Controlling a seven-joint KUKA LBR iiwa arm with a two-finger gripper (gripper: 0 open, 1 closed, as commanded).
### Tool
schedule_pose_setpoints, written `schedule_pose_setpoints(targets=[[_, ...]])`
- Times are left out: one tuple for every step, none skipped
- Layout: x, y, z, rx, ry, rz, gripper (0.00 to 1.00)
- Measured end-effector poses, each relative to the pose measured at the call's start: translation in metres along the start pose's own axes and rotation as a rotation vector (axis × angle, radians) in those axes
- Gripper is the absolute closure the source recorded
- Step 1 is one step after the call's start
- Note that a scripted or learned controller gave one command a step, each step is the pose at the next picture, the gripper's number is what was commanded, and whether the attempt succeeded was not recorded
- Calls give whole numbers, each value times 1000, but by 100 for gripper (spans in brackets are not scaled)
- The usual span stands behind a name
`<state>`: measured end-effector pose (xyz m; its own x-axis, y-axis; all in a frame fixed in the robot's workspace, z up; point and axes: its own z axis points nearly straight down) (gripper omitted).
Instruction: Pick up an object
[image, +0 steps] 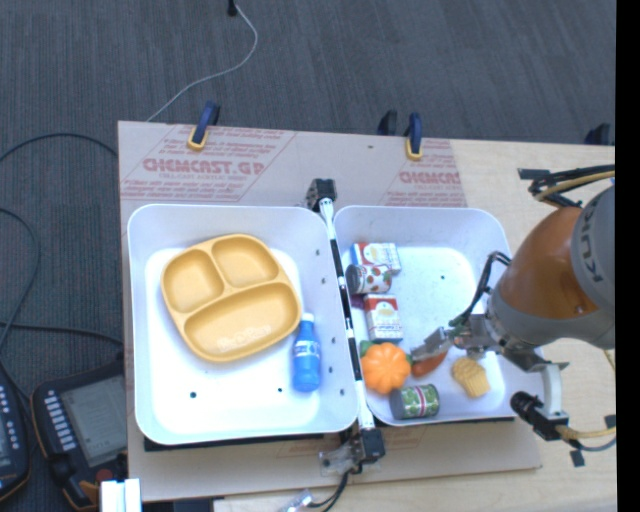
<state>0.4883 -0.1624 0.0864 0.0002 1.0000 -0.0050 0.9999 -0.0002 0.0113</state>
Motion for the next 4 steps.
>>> schedule_pose_setpoints(targets=[[0,1,-8,2,2,0,100],[63,37,-131,14,4,-2,100],[128,-4,-95,19,5,-2,100],[85,-3,-95,17,4,1,100]])
